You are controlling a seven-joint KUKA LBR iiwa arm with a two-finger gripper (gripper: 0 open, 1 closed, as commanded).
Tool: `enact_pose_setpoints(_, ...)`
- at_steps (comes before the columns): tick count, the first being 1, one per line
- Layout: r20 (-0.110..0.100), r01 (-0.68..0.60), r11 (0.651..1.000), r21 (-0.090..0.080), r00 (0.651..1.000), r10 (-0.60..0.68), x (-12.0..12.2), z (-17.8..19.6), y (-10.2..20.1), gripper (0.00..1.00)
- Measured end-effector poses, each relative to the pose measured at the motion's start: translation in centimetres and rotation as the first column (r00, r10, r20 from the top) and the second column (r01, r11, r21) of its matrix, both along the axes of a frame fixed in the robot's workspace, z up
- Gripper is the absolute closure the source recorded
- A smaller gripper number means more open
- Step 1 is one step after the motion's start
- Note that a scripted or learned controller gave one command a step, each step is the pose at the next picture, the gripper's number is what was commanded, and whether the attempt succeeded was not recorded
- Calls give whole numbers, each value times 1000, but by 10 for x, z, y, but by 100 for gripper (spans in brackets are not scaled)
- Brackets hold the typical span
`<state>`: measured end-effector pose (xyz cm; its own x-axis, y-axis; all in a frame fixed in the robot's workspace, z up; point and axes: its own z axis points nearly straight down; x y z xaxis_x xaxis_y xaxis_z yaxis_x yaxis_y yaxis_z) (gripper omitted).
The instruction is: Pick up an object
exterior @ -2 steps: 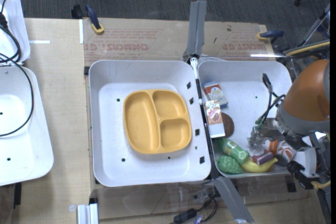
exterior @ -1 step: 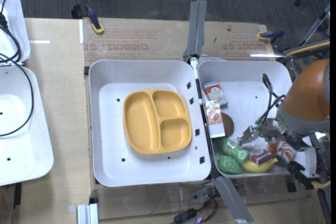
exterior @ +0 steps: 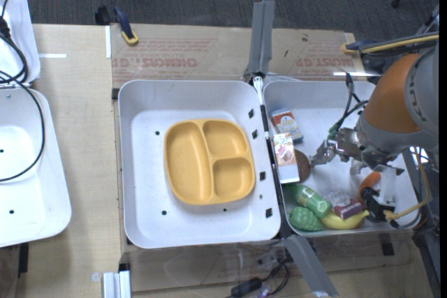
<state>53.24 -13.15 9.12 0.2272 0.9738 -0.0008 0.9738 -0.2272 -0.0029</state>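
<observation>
Overhead, slanted view: two white bins side by side. Left bin (exterior: 140,150) holds a yellow tray (exterior: 209,160) w/ three compartments. Right bin (exterior: 307,91) holds the clutter: carton (exterior: 286,125) near the top-left, packet (exterior: 284,149) just below it, brown ball (exterior: 302,165) beside the packet, green toys (exterior: 309,209) at the lower left, banana (exterior: 342,221) along the bottom wall w/ a small purple block (exterior: 348,207) touching it.

Arm (exterior: 394,105) enters from the right; gripper (exterior: 343,150) sits low over the bin's middle, near the brown ball but apart from it. Whether the claw is spread or pressed together cannot be told; nothing is seen pinched.

Handling, as judgement: all items look like light plastic or card, none fragile. Carton: stiff, flat faces, best taken across its narrow sides. Packet: thin, lies flat, hard to get under. Ball: smooth, round, prob. slips unless pinched at mid-width. Banana: curved, firm, take across the middle. Green toys are crowded into the corner, so approx. no room there for fingers.
</observation>
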Motion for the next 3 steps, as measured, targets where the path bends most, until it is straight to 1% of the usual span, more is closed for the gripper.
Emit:
enact_pose_setpoints(1, 1, -22, 1000, -2, 1000, 22, 92, 0, -55, 0)
enact_pose_setpoints(2, 1, 244, 970, -2, 970, -244, 7, 137, -85, 0)
enact_pose_setpoints(3, -2, 243, 970, 0, 970, -243, -33, 47, -67, 0)
